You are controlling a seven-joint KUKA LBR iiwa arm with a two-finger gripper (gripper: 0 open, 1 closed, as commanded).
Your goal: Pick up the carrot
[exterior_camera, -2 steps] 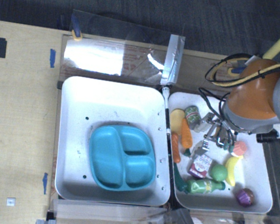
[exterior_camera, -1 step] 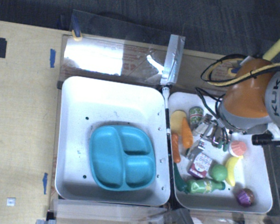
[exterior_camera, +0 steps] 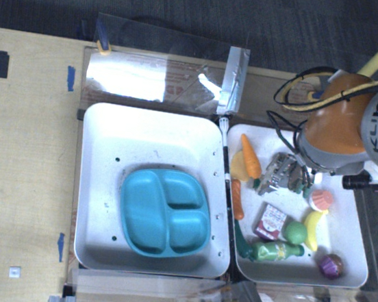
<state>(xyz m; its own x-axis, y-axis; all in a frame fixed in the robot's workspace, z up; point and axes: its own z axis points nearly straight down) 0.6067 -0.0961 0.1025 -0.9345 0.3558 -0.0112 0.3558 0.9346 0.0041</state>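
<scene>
A slanted overhead look at a bench with two shallow white bins side by side. The left bin holds a blue divided tray. The right bin holds a scatter of toy food, and the grey arm with its orange band reaches into it from the right.

The carrot lies in the upper left part of the right bin, close to the wall the two bins share. It is orange and tapered, its long axis running on a diagonal — narrow end up and to the left, broad end down and to the right. A second, slimmer orange piece lies just below it along the same wall; whether it is also a carrot cannot be told.

The gripper hangs just to the right of the carrot and slightly below its middle, near but seemingly apart from it. Its metal parts blur together, so it cannot be told whether the gripper is spread or closed, and nothing is seen held.

The coming move likely turns on a short shift leftward, toward the dividing wall, and on closing across the carrot's diagonal rather than along it.

Elsewhere in the bin sit a red-and-white carton, a green bottle, a banana and a purple piece.
</scene>
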